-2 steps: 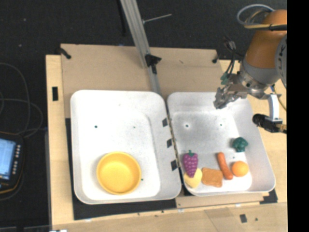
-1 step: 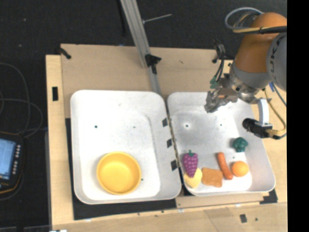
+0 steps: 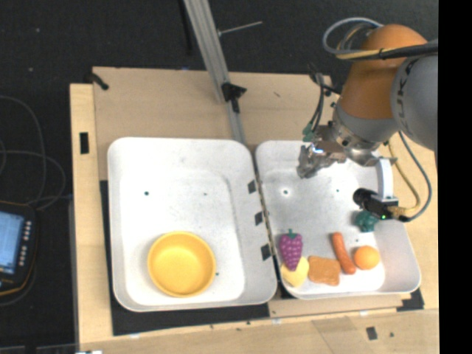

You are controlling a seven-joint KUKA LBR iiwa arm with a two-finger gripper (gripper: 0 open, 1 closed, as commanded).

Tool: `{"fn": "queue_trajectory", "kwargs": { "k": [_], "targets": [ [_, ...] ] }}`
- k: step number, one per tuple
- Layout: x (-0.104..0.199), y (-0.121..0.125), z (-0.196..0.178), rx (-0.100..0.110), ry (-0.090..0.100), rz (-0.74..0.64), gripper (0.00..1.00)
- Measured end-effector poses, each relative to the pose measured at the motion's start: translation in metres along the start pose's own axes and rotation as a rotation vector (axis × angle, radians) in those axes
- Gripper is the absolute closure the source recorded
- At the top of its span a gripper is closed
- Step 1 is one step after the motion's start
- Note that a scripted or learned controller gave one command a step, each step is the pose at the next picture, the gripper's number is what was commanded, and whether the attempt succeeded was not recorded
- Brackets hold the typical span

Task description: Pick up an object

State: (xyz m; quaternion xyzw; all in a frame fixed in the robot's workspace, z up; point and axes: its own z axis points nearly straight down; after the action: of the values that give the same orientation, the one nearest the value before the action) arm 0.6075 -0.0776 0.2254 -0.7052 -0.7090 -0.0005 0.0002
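One carrot lying lengthwise up the right bin, gripper above, finger state unclear

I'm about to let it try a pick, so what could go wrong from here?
The toys are packed along the right bin's near edge: grapes touch the yellow piece, and the carrot sits between the orange block and the orange. The gripper may nudge neighbours or hit the wall.

The arm is cut off at the right edge. Its wrist hides the right bin's far corner. A dark screen device is cut off at the left edge
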Motion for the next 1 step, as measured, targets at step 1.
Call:
{"fn": "queue_trajectory", "kwargs": {
  "k": [1],
  "targets": [
    [0.0528,-0.0255,-0.0038,0.0,-0.001,0.003,1.0]
  ]
}}
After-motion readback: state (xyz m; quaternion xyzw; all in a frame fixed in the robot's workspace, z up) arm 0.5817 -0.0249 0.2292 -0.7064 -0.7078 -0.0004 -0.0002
